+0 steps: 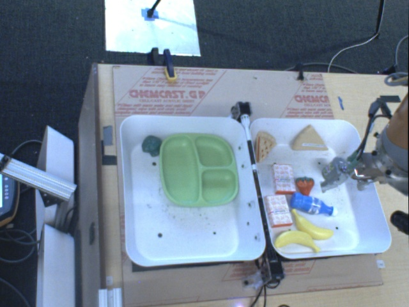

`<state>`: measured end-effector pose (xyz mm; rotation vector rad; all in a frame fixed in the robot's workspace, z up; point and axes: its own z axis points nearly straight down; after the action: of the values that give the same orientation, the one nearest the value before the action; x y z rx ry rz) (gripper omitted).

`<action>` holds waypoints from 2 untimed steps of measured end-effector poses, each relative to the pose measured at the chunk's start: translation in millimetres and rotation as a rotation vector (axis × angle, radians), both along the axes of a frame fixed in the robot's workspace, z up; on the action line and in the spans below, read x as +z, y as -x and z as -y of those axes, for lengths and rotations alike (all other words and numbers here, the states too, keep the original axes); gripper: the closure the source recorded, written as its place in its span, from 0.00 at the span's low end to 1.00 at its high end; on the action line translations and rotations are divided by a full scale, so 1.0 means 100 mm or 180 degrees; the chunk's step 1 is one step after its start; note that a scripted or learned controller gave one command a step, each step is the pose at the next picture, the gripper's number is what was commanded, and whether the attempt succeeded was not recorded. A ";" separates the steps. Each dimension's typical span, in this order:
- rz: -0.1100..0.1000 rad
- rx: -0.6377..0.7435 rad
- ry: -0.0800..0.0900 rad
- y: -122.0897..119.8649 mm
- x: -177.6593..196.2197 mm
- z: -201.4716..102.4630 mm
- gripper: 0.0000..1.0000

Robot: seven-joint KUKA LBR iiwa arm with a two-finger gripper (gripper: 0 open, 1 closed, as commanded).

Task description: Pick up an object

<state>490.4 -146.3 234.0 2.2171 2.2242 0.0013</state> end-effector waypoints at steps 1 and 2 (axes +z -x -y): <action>-0.0009 -0.0001 -0.0003 -0.12 -0.85 -0.40 0.00; 0.0007 0.0001 -0.0008 -0.46 -1.46 -0.47 0.00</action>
<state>536.1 -99.4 87.6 2.2169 2.2249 0.0064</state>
